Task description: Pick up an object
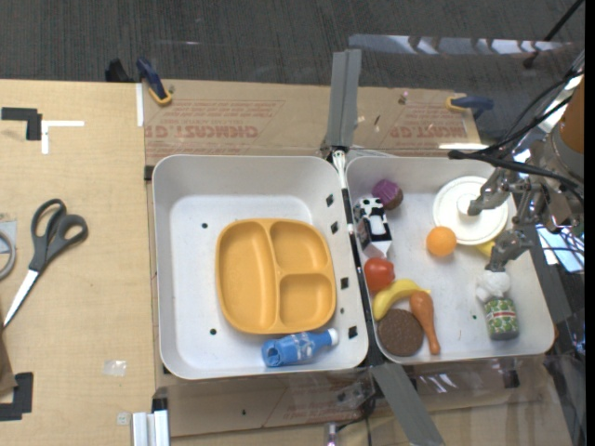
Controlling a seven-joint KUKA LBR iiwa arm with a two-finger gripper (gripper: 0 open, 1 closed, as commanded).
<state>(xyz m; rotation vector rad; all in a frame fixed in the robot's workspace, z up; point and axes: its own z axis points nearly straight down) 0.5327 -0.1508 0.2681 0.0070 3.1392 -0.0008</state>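
White bin [535,337] on the right holds the likely targets: an orange ball [442,241] beside a white plate [465,204], and a small green jar [500,314] near the right wall. The gripper [502,226] hovers over that corner; whether its jaws are released or clenched I cannot tell. Best to descend straight onto the jar, clear of the bin wall
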